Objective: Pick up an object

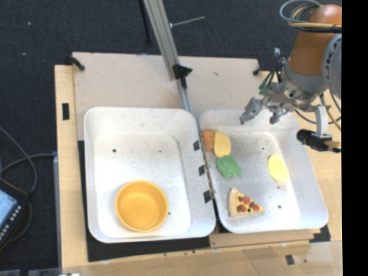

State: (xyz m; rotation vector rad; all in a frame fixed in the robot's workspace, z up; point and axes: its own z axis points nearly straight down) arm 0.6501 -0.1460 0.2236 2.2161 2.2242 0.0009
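Observation:
My gripper (262,114) hangs over the far edge of the right bin (310,211), fingers spread open with nothing between them. Below it in that bin lie a yellow oval piece (222,145) against a brown piece (208,140), a green leafy piece (229,167), a yellow lemon-shaped piece (278,168) and a pizza slice (244,203). The lemon-shaped piece is the closest, a short way toward the front of the gripper.
The left bin (115,125) holds a yellow bowl (142,205) near its front. A slanted aluminium post (167,45) rises behind the bins, ending at a black clamp between them. Black clips sit along the seam between the bins.

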